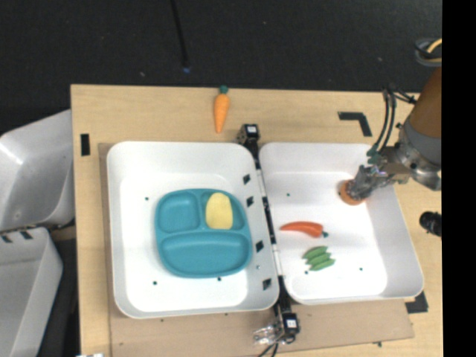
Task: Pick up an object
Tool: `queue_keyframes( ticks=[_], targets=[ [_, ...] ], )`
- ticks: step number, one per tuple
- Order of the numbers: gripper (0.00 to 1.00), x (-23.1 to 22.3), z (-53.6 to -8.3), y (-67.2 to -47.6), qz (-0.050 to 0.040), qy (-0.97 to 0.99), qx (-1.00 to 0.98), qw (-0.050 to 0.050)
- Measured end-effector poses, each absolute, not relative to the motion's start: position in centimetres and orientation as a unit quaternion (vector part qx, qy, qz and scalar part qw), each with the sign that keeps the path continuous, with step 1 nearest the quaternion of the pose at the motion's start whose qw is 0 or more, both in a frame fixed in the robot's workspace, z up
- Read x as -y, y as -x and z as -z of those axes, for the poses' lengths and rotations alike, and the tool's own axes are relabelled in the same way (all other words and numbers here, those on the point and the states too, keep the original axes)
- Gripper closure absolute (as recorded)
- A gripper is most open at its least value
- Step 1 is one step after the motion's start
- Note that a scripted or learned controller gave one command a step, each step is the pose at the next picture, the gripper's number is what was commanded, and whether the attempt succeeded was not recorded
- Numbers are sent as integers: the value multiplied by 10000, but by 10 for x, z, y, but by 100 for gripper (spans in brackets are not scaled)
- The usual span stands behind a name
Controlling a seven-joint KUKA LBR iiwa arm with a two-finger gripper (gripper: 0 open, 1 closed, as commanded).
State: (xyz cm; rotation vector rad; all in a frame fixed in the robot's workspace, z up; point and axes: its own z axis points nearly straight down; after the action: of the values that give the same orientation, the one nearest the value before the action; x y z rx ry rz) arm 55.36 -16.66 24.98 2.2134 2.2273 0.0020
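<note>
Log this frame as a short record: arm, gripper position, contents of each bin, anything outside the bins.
arm: grey KUKA arm reaching in from the right
gripper: gripper low in the right bin, over an orange-brown object
right bin: red chili pepper, green pea pods
left bin: blue divided plate with a yellow item in one compartment
outside bins: carrot on the bench

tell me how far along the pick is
Done: the gripper has reached into the right bin and sits low over a small orange object near its far side. In hand: nothing visibly lifted; whether it grips that object is unclear. Left: the lift itself. The red pepper and green pods lie untouched.
</note>
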Motion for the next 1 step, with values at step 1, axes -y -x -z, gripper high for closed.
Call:
queue_keyframes(
  ticks=[1],
  targets=[
    [100, 117, -239, -562, -7, -7047, -7095, 3]
  ],
)
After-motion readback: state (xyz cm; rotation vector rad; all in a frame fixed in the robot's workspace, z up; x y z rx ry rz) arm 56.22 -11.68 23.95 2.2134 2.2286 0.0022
